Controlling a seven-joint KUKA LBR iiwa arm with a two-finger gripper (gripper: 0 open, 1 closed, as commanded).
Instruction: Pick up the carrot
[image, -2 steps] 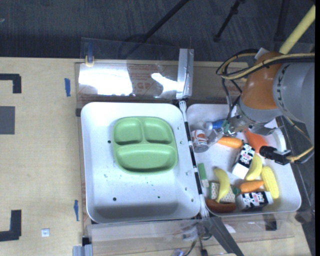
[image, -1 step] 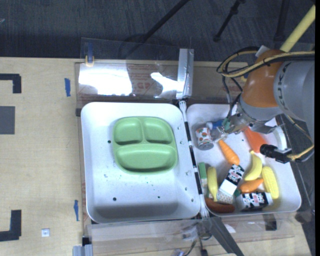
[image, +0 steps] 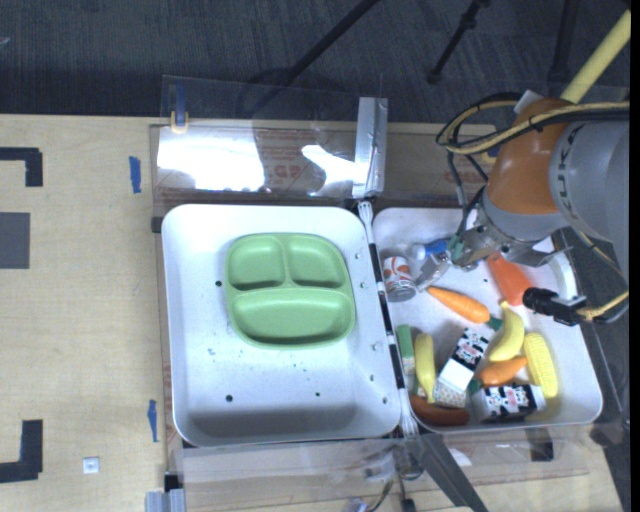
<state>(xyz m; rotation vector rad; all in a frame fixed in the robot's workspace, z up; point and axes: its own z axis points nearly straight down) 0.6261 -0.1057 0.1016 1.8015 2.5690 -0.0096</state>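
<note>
In the right bin (image: 585, 395), the pincer (image: 462, 250), finger state indiscernible, hovers just above the carrot (image: 458, 303).

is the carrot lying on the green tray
No, the carrot lies in the right bin among other toy food, while the green tray sits in the left bin.

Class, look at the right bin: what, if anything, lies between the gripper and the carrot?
In the camera view the gripper hovers just up-left of the carrot. The short stretch between them is bare white bin floor.

Wooden bench (image: 70, 330) bears two white bins (image: 190, 330) side by side.
</note>
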